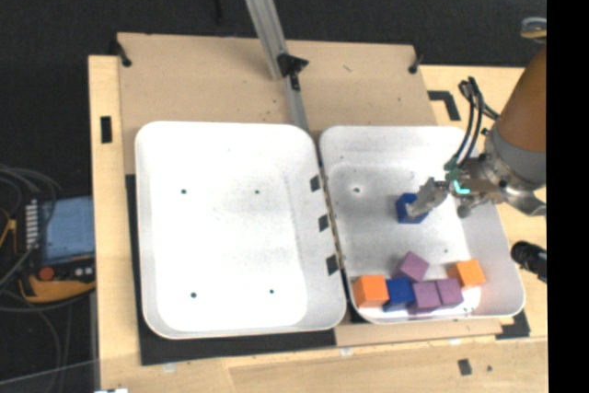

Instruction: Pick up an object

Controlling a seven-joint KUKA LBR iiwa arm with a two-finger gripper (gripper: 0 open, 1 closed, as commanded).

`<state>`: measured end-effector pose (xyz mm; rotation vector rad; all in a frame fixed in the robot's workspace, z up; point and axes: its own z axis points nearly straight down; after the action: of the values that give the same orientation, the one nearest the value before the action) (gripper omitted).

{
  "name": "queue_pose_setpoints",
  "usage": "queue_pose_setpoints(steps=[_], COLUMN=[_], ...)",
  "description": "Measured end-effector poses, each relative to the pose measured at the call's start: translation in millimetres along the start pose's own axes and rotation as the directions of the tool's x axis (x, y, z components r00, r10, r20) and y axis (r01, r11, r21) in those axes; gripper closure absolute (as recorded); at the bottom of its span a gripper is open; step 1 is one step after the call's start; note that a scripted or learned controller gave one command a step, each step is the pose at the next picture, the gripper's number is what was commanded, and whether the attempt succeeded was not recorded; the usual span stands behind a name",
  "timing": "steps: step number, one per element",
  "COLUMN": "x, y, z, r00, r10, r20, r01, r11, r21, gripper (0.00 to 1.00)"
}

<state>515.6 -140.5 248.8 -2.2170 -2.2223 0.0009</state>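
Observation:
In the right bin (368, 152), a blue block (408, 210) lies near the middle. My gripper (429, 198) reaches in from the right and sits right at this block's upper right side, overlapping it. The view does not show whether the block is gripped. Several other blocks are gathered along the bin's near edge: an orange block (372, 289), a second blue block (400, 292), purple blocks (414, 267) (426, 294) (449, 292), and a second orange block (469, 272).
The left bin (230, 225) lies beside the right one. A metal rail (262, 5) slants down from the top to the gap between the bins. Cables and a blue box (69, 230) lie off the bench at left.

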Motion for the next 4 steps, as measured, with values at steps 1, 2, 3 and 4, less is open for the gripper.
queue_pose_setpoints(steps=[1,2,3,4], x=[-1,-5,-4,-6], y=[1,-1,-7,-6], z=[-2,61,123,151], r00=[1.000,1.000,1.000,1.000], r10=[0.003,0.003,0.004,0.004], r20=[0.001,0.002,0.002,0.004], r01=[-0.003,-0.003,-0.004,-0.004], r11=[1.000,1.000,1.000,1.000], r21=[-0.004,0.003,0.003,-0.004], gripper=[0.00,0.00,0.00,0.00])
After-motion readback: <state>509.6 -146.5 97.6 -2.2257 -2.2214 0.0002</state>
